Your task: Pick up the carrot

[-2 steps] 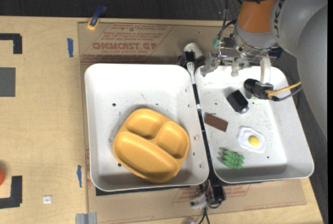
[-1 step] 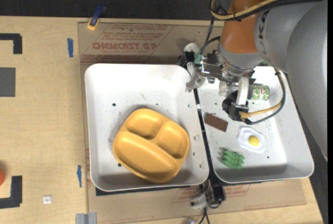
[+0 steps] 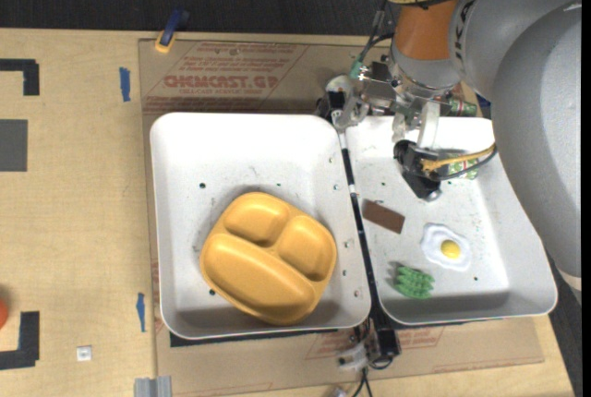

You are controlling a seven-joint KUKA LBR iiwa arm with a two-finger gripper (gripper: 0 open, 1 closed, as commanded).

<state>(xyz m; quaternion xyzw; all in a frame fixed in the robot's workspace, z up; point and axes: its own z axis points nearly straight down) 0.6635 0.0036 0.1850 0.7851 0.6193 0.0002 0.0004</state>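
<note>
Two bins inspected. Left bin (image 3: pixel 185 146) holds one yellow bread loaf (image 3: pixel 268 255), front-centre. Gripper (image 3: pixel 355 102) sits over the back edge where the bins meet; its grip state cannot be told. Right bin (image 3: pixel 503 280) holds a brown slab (image 3: pixel 383 218), a green vegetable piece (image 3: pixel 413 281) and a fried egg (image 3: pixel 446 248) toward its front (carrot's position cannot be determined).

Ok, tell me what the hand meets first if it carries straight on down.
Likely the bare floor of the right shallow white bin, beneath the hand. The flat brown rectangular piece lies nearer the front, off that line; depth is unclear.
</note>
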